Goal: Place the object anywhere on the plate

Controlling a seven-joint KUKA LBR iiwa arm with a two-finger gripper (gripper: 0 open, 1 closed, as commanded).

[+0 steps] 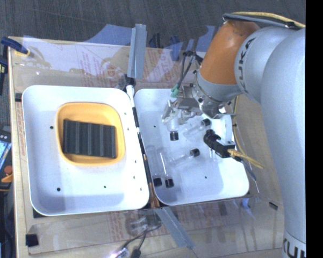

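We see a yellow, rounded-square plate (90, 112) with a dark ribbed centre in the left bin (37, 187). The gripper (174, 123) hangs over the right bin (225, 184); its clear parts blur, so we cannot tell its opening, nor the object.

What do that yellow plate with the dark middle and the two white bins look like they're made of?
Yellow plate: probably plastic or glazed ceramic; its smooth rounded rim has a soft sheen. The dark ribbed insert looks matte, perhaps rubber or plastic. Left bin and right bin: likely moulded plastic, uniformly white with rounded corners and a slight gloss.
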